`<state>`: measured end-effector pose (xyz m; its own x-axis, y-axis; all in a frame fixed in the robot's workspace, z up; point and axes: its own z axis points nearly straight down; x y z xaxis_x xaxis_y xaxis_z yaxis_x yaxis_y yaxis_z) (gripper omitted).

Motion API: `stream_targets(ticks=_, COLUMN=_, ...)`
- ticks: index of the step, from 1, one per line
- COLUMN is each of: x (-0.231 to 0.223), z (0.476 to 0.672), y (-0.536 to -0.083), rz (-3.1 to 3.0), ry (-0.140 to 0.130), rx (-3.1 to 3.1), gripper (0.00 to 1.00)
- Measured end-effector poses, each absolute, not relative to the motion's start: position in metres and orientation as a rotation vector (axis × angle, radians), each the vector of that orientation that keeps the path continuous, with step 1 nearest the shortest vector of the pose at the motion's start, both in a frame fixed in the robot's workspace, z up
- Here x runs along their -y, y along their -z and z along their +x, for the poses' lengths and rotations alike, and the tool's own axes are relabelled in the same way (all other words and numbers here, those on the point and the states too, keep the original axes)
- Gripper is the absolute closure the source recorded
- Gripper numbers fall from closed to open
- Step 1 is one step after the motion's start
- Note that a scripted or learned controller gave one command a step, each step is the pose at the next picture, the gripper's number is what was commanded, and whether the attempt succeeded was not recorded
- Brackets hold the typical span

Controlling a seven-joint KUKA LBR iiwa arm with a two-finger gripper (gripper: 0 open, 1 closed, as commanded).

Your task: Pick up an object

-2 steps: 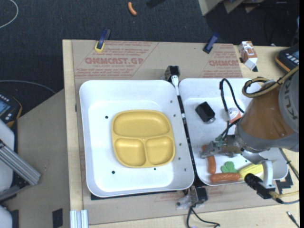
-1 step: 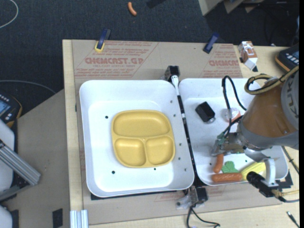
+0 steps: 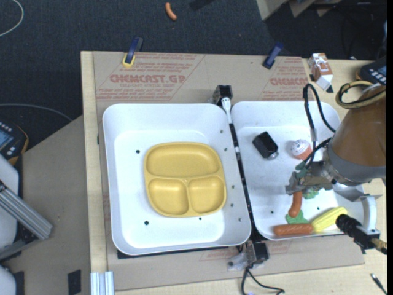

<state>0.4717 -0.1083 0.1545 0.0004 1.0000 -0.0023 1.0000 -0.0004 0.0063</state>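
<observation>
A dark carpet floor surrounds the table (image 3: 184, 72), which is covered with brown cardboard with red printed letters and carries two shallow white bins side by side. The left bin (image 3: 120, 165) holds a yellow divided plate (image 3: 184, 178) with three compartments, lying flat near the middle of the bin. The right bin (image 3: 270, 183) holds several small things: a black block (image 3: 266, 144) in its upper part, a small round white and red object (image 3: 299, 147) just to the right of the block, and along the lower edge a toy hot dog sausage (image 3: 293, 230) with a toy corn cob (image 3: 329, 219) touching its right end. A toy carrot (image 3: 296, 206), orange with a bit of green at the top, stands tilted just above the sausage.

The grey arm with its orange band comes in from the right over the right bin. The gripper (image 3: 305, 183) is low, directly over the top end of the carrot and seems to touch it. The jaws are small and dark in this view, so I cannot tell how wide they are or if the carrot is really between them
</observation>
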Motion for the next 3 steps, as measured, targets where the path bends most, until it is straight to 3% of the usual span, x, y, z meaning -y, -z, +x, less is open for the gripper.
stream_targets(ticks=2, x=0.108, z=0.469, y=-0.226, rz=2.217, ry=-0.004, rx=-2.219, gripper=1.0)
stream_targets(ticks=3, x=0.071, z=0.51, y=-0.215, rz=2.214, ry=-0.004, rx=-2.226, gripper=1.0)
